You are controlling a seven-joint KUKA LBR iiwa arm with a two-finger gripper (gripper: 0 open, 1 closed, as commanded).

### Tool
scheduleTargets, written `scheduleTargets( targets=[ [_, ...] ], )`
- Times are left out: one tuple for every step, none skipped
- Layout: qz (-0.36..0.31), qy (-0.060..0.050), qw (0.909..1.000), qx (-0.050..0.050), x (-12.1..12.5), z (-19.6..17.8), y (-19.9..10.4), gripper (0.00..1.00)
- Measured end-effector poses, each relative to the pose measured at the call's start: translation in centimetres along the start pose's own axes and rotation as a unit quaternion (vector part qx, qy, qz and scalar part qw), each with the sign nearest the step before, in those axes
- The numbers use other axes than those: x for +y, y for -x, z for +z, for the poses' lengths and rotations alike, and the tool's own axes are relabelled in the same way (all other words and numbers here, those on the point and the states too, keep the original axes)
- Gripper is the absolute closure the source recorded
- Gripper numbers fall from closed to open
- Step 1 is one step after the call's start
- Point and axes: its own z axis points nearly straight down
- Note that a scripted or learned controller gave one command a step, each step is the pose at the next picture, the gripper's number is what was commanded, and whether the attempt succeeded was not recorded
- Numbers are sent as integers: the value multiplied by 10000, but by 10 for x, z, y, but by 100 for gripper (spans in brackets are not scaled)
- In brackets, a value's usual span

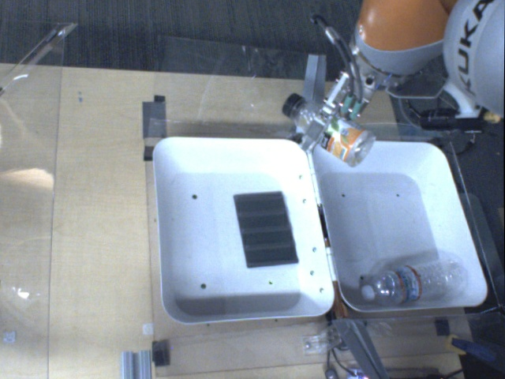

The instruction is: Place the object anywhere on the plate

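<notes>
Bench (87, 212): 2 bins | 1 black plate (266, 229) | 1 bottle (410, 281) | fingers (335, 133) pinching 1 orange can (349, 143)

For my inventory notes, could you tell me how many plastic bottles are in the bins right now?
1. A clear plastic bottle lies on its side along the near wall of the right bin. The orange-labelled item at the gripper looks like a can, not a bottle.

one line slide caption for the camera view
Tool holding a can over the right bin, plate in the left bin.
</notes>
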Motion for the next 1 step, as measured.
scheduleTargets(
  targets=[
    [27, -12, 10000, 7, -46, 51, -29, 100]
  ],
)
